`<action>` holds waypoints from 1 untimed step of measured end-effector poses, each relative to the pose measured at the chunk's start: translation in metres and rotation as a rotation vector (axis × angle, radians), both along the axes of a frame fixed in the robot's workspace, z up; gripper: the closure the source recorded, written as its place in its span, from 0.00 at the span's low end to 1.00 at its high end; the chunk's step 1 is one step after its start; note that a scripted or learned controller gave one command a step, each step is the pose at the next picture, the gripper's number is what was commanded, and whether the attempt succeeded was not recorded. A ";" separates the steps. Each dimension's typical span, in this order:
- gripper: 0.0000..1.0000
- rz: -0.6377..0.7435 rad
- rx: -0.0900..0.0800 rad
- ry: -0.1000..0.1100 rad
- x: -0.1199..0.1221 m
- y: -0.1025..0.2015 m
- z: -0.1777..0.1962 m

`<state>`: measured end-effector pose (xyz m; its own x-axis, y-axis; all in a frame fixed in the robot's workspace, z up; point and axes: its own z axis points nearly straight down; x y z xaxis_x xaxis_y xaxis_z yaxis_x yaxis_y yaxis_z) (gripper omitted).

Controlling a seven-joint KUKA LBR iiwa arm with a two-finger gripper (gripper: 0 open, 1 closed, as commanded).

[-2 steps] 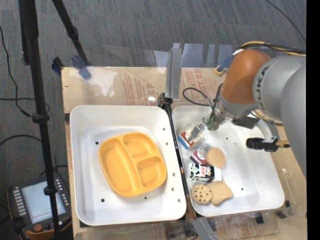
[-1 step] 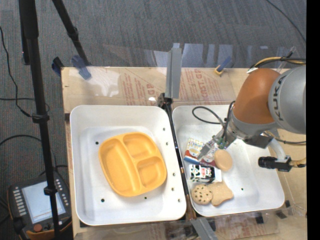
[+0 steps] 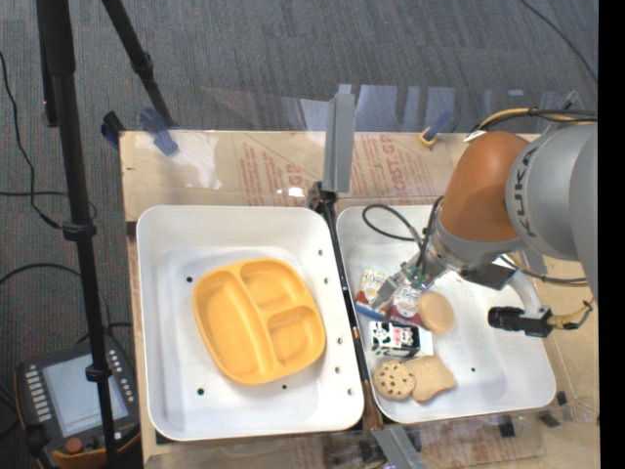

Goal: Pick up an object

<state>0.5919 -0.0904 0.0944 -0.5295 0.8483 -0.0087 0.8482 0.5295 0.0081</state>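
Camera view, right of centre: our gripper (image 3: 410,286) hangs over crowded toys; whether it is closed, we cannot tell. We risk snagging the cookie (image 3: 395,380).

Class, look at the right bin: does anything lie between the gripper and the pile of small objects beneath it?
Nothing visible does. The gripper hangs directly over the pile, above the small packet, with the tan round piece and the cookie close by.

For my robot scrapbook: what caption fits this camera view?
Robot gripper reaching over toy snacks in the right bin; yellow divided tray in the left.
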 end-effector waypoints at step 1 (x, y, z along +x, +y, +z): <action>1.00 -0.005 0.006 0.001 0.001 0.001 0.010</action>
<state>0.5925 -0.0895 0.1041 -0.5251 0.8510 -0.0026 0.8510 0.5251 0.0102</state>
